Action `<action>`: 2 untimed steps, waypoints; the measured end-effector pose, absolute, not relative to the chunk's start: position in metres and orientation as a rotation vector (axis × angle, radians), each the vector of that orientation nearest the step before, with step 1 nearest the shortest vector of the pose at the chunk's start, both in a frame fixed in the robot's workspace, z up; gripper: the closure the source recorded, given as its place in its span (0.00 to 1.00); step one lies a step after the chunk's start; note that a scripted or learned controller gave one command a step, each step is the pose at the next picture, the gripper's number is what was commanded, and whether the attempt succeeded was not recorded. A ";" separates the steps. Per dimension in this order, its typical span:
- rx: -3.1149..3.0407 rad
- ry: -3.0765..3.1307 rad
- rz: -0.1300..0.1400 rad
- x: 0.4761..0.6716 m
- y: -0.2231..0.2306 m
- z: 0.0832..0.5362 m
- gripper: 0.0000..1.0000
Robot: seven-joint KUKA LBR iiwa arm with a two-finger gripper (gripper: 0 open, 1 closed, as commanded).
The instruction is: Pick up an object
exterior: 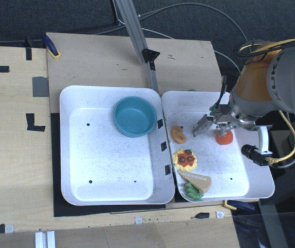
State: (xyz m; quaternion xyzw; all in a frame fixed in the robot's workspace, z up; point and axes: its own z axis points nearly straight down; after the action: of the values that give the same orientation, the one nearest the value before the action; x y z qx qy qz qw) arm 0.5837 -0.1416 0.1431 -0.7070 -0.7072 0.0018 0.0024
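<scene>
Lying side by side on the bench: left bin carrying a blue bowl, right bin carrying toy food. Hovering there, pincer spreading wide, gripping nothing; red object sitting just beside it.

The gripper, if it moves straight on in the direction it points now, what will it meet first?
Probably the small brown pretzel-like piece, left of the gripper in the right bin; height is unclear from above.
</scene>
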 end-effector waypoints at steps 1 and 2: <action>-2.219 -2.221 0.003 0.583 -0.141 0.091 0.00; -2.219 -2.222 0.001 0.584 -0.141 0.103 1.00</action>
State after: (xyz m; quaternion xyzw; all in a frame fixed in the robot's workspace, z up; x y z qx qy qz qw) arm 0.5836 -0.1409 0.1026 -0.7066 -0.7076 0.0002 0.0004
